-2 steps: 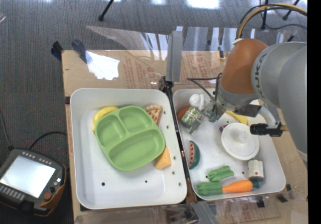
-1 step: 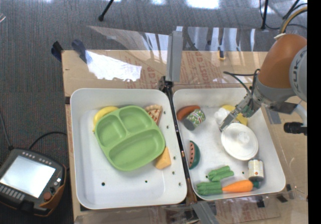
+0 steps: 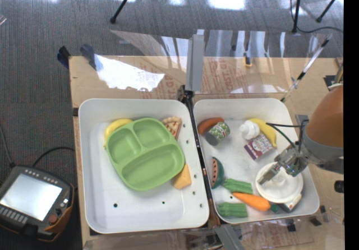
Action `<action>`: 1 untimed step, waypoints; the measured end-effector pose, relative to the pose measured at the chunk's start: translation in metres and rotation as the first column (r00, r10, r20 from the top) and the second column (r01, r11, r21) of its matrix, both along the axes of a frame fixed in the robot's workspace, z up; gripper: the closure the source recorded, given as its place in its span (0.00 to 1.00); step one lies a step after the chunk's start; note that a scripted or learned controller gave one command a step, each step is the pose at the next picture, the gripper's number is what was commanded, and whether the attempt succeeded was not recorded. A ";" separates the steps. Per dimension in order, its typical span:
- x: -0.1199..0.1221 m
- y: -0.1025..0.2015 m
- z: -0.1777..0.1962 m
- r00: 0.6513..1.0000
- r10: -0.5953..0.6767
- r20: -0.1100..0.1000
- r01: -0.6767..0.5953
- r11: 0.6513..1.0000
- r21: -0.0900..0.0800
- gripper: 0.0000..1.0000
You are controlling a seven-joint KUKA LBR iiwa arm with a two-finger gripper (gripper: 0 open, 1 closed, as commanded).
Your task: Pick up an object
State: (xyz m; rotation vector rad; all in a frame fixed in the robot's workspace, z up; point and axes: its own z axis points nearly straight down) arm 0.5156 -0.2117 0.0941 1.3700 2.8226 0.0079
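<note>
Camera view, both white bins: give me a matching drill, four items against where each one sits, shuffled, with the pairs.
Items
1. green divided plastic plate
2. orange toy carrot
3. yellow toy banana
4. watermelon slice toy

Places
A. right bin, far side, next to the small white bottle
B. left bin, lying over other toys
C. right bin, near edge, beside the green vegetable pieces
D. right bin, against its left wall

Pairs: 1-B, 2-C, 3-A, 4-D
</note>
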 end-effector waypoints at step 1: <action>0.062 0.053 -0.002 0.991 -0.133 0.004 0.133 0.991 -0.001 0.00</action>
